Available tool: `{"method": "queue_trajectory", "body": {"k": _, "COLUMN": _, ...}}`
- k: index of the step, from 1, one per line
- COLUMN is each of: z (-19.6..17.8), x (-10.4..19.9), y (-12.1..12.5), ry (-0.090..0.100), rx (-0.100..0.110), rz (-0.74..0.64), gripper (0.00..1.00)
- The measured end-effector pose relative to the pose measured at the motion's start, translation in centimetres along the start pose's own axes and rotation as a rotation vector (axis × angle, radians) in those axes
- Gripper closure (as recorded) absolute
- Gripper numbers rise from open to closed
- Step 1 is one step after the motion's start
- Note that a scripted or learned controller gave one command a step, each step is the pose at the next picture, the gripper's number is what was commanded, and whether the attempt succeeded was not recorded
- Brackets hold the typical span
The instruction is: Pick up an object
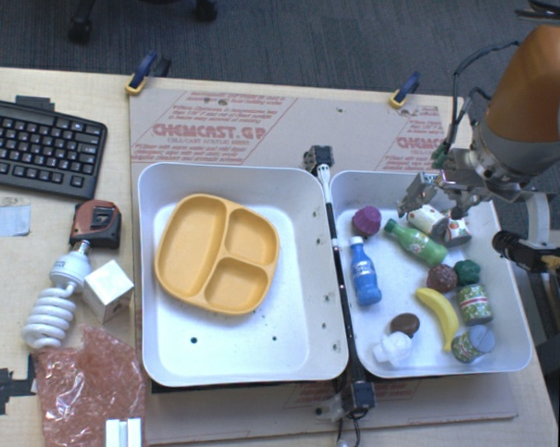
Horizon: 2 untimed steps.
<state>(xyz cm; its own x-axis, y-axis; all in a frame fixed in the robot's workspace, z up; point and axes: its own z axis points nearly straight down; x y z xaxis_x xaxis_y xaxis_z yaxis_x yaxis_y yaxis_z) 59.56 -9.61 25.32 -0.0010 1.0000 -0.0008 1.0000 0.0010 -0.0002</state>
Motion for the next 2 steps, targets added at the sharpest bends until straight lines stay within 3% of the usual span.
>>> {"method": "queue_trajectory", "body": {"k": 1, "z": 13.8, "x": -4.3, "y": 0.1, "ry": -0.003, "rx": -0.010, "rz": 0.001, "gripper": 0.00}}
{"method": "queue_trajectory", "body": {"k": 2, "z": 16.0, "x": -0.7, "y": -5.5, "ry": -0.002, "rx": -0.002, "rz": 0.004, "gripper": 0.00}}
